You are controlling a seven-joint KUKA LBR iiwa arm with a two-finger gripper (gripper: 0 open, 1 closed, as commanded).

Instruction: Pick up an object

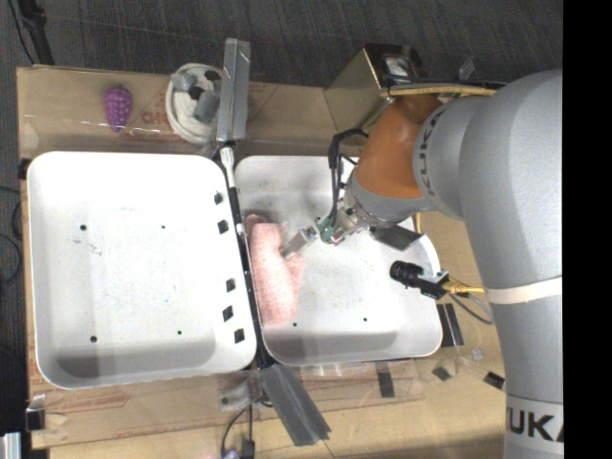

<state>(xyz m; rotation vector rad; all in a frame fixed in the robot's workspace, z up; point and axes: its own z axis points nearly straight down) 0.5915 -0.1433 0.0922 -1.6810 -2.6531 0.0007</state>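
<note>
Gripper (295, 244) is reaching into the right bin (402, 338), fingertips touching the pink cloth (273, 275) lying along the bin's left wall. Can't tell its open/closed state. Purple toy (118, 106) is sitting on the bench, well apart.

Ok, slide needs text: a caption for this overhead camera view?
Grey KUKA arm's gripper reaches the pink fuzzy cloth lying in the right white bin.

White letters "UK" stand on the grey arm (532, 256).
</note>
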